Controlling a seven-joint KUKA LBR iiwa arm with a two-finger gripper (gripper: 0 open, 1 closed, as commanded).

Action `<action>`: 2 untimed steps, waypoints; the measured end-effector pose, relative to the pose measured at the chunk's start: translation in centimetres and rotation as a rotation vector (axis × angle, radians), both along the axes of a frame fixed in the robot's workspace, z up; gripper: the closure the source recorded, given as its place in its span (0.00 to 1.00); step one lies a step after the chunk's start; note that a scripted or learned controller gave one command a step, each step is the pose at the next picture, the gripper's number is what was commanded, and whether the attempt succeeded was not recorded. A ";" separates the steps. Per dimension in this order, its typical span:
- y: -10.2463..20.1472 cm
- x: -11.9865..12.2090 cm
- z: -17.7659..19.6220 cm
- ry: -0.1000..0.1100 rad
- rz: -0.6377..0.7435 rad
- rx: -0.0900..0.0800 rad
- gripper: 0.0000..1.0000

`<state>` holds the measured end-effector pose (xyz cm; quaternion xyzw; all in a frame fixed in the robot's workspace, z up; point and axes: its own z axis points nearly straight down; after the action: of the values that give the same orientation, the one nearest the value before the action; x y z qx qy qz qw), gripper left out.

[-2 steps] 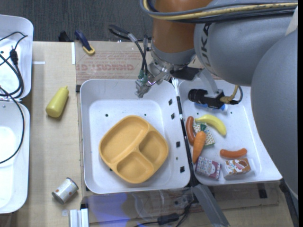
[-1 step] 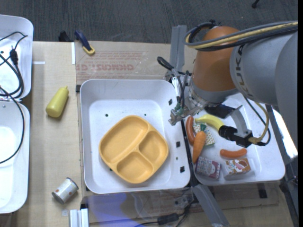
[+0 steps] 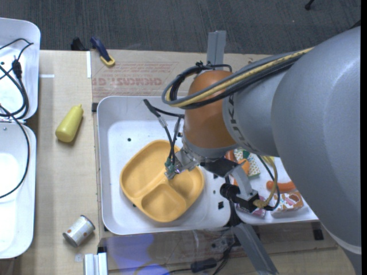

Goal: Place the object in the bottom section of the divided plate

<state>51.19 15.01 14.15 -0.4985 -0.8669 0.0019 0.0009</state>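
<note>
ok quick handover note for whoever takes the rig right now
Tool: low over the yellow divided plate, near its middle ridge; whether it is open or shut cannot be told.
Plate sits in the white bin.
No object can be seen in the plate's bottom section.
Done: arm is at the plate. Left: confirm the object and place it in the bottom section.
Outside the bin: yellow bottle, small can.

divided plate (image 3: 155, 188) in bin (image 3: 114, 153), bottle (image 3: 69, 124) left
</note>
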 end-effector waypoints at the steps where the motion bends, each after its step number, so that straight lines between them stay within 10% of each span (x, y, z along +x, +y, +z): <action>1: 0.0 0.0 0.0 0.000 -0.001 0.000 0.00; 2: -14.2 -1.3 11.2 -0.003 -0.184 0.000 0.00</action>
<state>49.92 0.78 25.34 -0.5761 -0.8174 0.0012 -0.0003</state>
